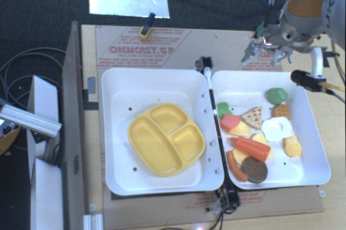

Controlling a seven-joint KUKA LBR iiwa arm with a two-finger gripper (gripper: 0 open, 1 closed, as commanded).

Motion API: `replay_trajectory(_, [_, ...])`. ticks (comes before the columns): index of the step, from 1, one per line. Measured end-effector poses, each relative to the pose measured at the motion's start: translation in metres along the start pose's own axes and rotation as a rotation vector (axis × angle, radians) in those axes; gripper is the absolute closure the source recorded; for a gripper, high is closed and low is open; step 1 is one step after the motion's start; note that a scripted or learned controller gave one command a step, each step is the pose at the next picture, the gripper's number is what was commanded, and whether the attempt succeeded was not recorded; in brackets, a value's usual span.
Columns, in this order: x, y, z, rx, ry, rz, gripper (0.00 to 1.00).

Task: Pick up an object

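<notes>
The right bin (313, 115) holds several toy foods: a green round piece (277, 95), a pizza slice (252, 116), a fried egg (277, 128), a corn cob (292, 146), an orange-red carrot (252, 147), a brown cookie (254, 169) and a sausage (234, 164). My gripper (264, 56) hangs over the cardboard just beyond the right bin's far rim, above and apart from the food. Its fingers look open, with nothing between them.
The left bin (116, 115) holds a yellow divided plate (166, 139). A black clip (204, 64) sits where the two bins meet at the back. A yellow-handled tool (146, 29) lies on the cardboard beyond the left bin.
</notes>
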State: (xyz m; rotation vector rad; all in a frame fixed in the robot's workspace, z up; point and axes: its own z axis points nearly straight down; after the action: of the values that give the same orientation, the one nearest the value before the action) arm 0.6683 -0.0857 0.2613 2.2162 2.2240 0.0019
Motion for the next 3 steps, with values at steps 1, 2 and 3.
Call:
replay_trajectory(1, [0.003,-0.067,0.160,0.017,0.003,0.003,0.00])
replay_trajectory(2, [-0.011,-0.097,0.171,-0.020,-0.003,0.001,0.00])
replay_trajectory(3, [-0.018,-0.018,0.156,-0.009,-0.002,-0.002,0.00])
